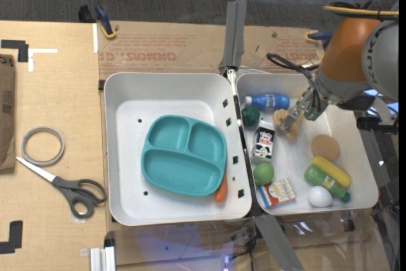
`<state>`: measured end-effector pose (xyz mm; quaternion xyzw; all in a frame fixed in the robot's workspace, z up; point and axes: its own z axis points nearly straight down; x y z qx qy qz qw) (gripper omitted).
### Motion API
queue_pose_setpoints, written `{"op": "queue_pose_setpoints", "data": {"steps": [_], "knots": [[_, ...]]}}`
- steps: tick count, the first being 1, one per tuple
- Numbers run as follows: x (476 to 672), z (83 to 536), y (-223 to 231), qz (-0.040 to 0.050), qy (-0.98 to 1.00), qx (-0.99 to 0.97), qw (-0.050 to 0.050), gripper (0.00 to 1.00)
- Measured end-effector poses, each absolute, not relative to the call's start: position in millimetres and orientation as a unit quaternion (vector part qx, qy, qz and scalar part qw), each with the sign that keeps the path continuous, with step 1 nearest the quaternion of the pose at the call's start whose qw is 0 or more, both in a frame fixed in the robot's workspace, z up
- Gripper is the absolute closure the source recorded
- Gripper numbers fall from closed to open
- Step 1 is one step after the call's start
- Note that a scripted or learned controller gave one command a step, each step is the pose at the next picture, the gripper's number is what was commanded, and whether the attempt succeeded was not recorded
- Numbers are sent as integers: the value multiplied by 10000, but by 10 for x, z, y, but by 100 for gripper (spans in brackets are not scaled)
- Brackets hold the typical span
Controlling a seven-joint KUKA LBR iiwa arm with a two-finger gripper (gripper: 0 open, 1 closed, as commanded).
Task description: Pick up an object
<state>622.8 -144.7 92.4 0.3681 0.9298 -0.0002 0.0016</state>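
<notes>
My gripper (294, 118) hangs low in the right bin (361, 136), near its back middle. Its tip is right at a small tan object (281, 116), and whether it touches is unclear. A blue bottle (268, 100) lies just behind and to the left. A dark green ball (251, 115) and a black-and-white carton (264, 143) rest against the left wall. Further forward are a green apple (263, 172), a brown round piece (325, 147), a yellow piece (331, 170) on a green bottle (319, 177), a white egg (320, 197) and a small picture box (278, 191).
The left bin (120, 136) holds a teal divided plate (184, 156) with an orange carrot (221, 190) at its front right corner. Scissors (66, 187) and a tape ring (42, 145) lie on the bench at left. The arm (355, 54) comes in over the right bin's back right.
</notes>
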Motion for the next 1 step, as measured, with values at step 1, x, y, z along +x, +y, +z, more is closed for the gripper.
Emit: {"op": "queue_pose_setpoints", "data": {"steps": [1], "knots": [[6146,2500,-243,-6,8877,4605,9,100]]}}
